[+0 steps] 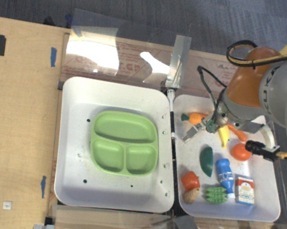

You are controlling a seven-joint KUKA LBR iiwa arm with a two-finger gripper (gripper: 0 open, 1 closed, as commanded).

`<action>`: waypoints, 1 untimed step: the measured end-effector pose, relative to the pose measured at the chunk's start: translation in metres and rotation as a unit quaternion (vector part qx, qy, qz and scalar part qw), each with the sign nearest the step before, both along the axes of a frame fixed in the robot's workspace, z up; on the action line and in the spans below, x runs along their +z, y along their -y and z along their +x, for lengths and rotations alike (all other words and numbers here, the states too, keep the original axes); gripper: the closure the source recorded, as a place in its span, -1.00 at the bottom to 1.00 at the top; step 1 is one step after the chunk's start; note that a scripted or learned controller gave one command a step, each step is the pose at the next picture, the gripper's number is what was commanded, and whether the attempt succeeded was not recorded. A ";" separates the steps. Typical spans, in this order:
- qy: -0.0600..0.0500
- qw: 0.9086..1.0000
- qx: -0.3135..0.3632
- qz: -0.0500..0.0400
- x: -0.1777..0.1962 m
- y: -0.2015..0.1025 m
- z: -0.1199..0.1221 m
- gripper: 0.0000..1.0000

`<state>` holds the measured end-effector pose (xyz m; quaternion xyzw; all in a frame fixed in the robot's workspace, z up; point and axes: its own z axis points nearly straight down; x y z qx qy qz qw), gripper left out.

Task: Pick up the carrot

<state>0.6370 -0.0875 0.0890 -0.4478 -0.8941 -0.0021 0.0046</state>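
The carrot [196,117], orange with a green tip pointing left, lies at the back left of the right bin [265,209]. My gripper [195,131] hangs just in front of it, reaching in from the right under the orange wrist band. Its two silver fingers [188,135] look spread open, with nothing between them. The carrot lies beside the fingers, not inside them.
The right bin also holds a yellow banana [223,135], an orange piece [238,133], a red tomato [241,151], a dark green vegetable [207,161], a blue bottle [224,174], a small carton [245,189] and more toys in front. A green divided plate [125,142] sits in the left bin [69,143].
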 end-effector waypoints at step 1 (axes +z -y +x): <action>0.011 1.000 0.000 -0.004 0.014 0.002 0.005 1.00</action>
